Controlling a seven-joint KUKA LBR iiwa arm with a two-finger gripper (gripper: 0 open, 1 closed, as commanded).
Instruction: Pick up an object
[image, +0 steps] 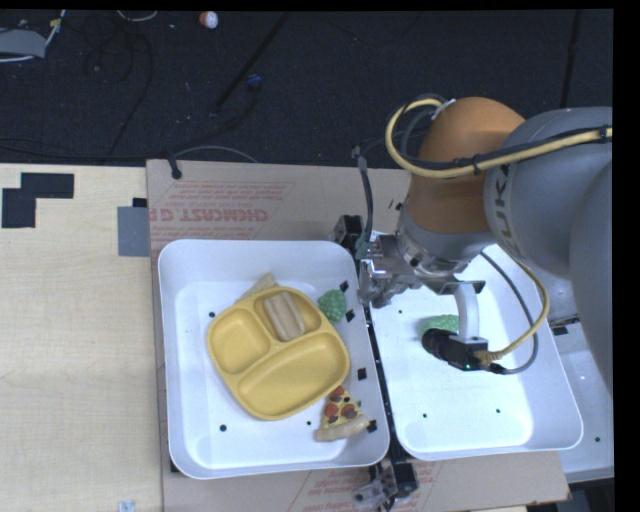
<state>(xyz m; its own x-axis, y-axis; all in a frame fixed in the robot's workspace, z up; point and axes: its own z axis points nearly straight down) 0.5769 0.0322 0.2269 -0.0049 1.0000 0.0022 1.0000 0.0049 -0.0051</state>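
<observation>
Here, pizza slice (341, 413) tip toward plate (290, 378).

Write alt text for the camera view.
A grey-and-orange robot arm reaches in from the right, its gripper over the divide between two white bins. The left bin holds a yellow divided plate with a tan piece in one compartment, a green piece and a toy pizza slice beside it; the right bin holds a small green item.

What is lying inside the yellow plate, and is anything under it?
A tan bun lies in the upper right compartment of the plate. A pale tip sticks out at its top rim; the rest of that thing is covered by the plate.
</observation>
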